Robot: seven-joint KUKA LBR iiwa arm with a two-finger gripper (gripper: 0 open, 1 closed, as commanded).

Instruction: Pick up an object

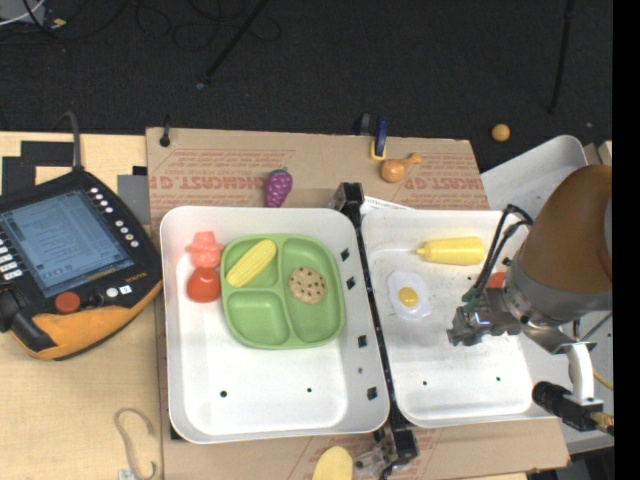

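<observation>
From above, the gripper [468, 328] hung low over the right bin [440, 393], finger state impossible to tell, near the fried egg [408, 295] and yellow bottle [452, 251] lying on the bin floor.

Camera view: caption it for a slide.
Gripper hovers in right bin near fried egg and yellow bottle.

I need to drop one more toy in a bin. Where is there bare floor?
Left bin: the front strip below the green plate is bare; its back half is crowded. Right bin: the front strip below the fried egg and gripper is bare; the mustard bottle lies at the back.
</observation>
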